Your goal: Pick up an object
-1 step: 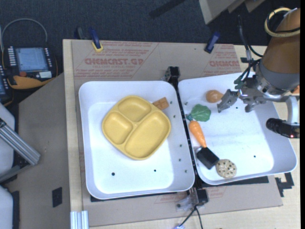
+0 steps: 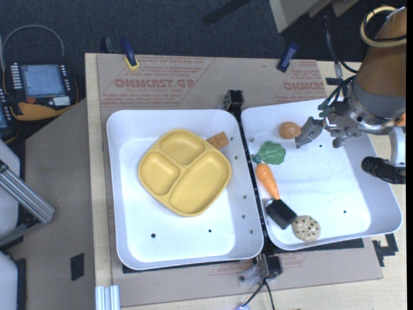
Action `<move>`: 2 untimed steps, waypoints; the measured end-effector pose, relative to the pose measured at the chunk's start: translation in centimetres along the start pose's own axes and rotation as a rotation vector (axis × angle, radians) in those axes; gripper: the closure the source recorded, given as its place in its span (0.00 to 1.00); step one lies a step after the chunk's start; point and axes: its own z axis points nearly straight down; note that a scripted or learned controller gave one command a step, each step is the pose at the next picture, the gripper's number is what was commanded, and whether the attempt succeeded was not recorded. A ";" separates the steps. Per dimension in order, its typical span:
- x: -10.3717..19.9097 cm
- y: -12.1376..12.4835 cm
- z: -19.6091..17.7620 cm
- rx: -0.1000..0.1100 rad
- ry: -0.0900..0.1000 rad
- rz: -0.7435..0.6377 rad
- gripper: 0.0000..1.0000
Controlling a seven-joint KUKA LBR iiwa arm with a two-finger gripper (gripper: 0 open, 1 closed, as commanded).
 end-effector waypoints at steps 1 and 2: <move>0.0 -0.7 6.2 0.008 0.002 0.001 0.00; -0.3 -1.2 10.5 0.003 0.000 0.001 0.00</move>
